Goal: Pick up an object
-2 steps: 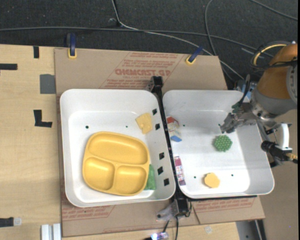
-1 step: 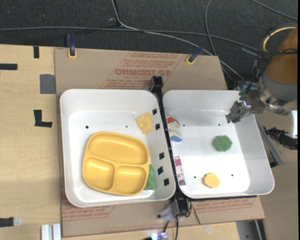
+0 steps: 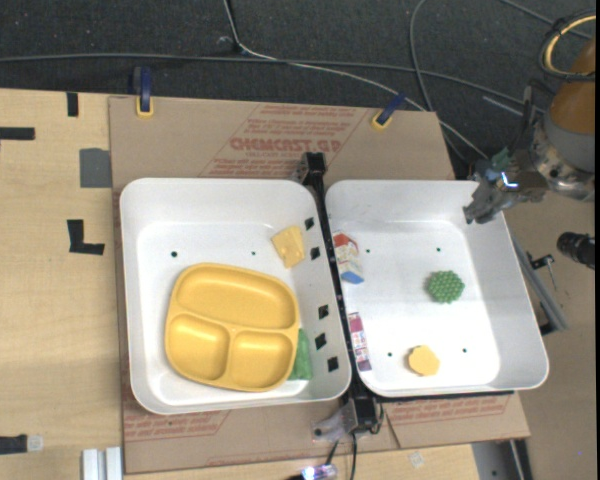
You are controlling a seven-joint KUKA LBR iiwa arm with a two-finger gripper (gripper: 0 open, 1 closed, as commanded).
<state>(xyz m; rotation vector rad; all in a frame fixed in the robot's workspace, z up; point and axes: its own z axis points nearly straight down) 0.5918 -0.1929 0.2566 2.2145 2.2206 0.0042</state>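
Two bins lie side by side. The right bin [image 3: 500, 298] holds one green ball [image 3: 445, 287], one yellow disc [image 3: 423, 361] and some small packets [image 3: 346, 258] along its far wall. The left bin [image 3: 140, 268] holds one yellow tray [image 3: 230, 326], one yellow wedge [image 3: 289, 246] and one green piece [image 3: 302, 356].

The gripper [image 3: 483, 206] hangs over the right bin's top right corner, arm entering from the right; whether it is spread or closed cannot be told. The ball sits below and left of it, well apart.

1. Two white bins [image 3: 140, 298] sat side by side on brown cardboard [image 3: 280, 138].
2. The cardboard lay on the bench [image 3: 30, 318].
3. Black cables [image 3: 280, 58] ran behind, over dark carpet [image 3: 100, 8].
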